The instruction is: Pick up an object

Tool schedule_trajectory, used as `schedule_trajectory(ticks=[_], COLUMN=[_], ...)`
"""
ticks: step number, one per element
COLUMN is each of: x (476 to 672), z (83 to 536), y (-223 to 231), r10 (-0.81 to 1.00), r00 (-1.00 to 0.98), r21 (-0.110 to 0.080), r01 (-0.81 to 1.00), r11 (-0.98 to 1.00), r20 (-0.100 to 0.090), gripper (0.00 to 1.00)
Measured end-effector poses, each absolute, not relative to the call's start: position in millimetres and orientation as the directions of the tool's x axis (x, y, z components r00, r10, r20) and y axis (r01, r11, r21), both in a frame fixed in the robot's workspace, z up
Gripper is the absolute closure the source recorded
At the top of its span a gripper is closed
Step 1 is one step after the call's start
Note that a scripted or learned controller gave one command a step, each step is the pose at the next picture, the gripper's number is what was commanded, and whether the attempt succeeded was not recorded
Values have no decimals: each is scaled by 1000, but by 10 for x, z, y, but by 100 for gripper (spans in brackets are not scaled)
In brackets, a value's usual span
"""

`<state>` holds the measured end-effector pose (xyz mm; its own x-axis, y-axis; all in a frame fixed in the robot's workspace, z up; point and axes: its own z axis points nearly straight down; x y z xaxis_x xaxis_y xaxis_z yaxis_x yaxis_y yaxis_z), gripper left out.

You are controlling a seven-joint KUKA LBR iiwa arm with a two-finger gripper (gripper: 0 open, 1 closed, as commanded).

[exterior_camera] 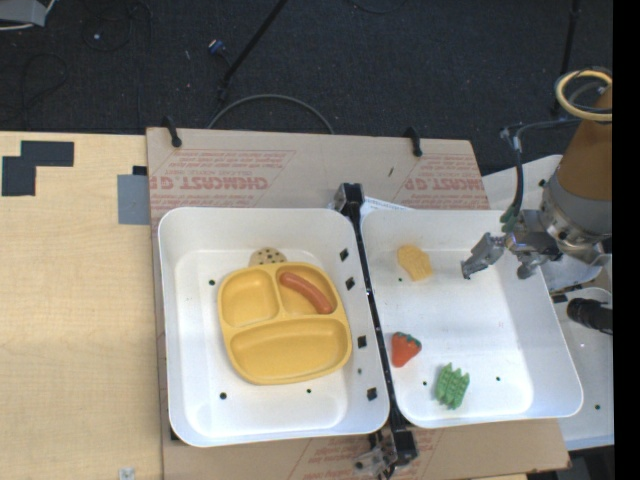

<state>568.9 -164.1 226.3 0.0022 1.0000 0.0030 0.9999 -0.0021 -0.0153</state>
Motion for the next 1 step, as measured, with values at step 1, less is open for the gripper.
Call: schedule_trajectory(ticks=[1], x=[5715], z=[2334], y=[-1640], r10=[1000], r00=[0], r21=[-3], r01=[1000], r11=[0], r20=[1], gripper=[0])
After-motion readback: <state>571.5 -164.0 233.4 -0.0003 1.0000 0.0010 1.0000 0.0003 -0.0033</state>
